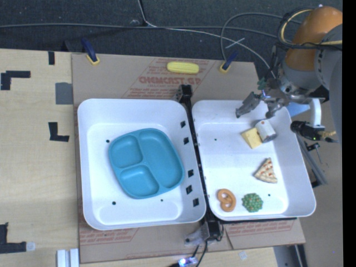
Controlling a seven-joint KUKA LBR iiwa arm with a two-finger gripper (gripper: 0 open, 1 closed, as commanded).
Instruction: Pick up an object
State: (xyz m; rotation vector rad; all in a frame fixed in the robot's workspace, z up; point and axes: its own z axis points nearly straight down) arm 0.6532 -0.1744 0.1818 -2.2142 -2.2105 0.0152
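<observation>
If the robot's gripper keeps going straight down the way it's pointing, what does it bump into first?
Probably the yellow cheese block, or the small white piece beside it, lying just below the gripper in the right bin. Depth is hard to judge from above.

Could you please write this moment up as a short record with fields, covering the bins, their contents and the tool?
left bin: holds a blue divided plate
right bin: holds a yellow cheese block, a pizza slice, a pretzel and a green broccoli piece
outside the bins: a yellow banana-like toy on the cardboard behind them
tool: over the right bin's far edge, fingers spread, nothing between them
nearest object to tool: the cheese block
</observation>
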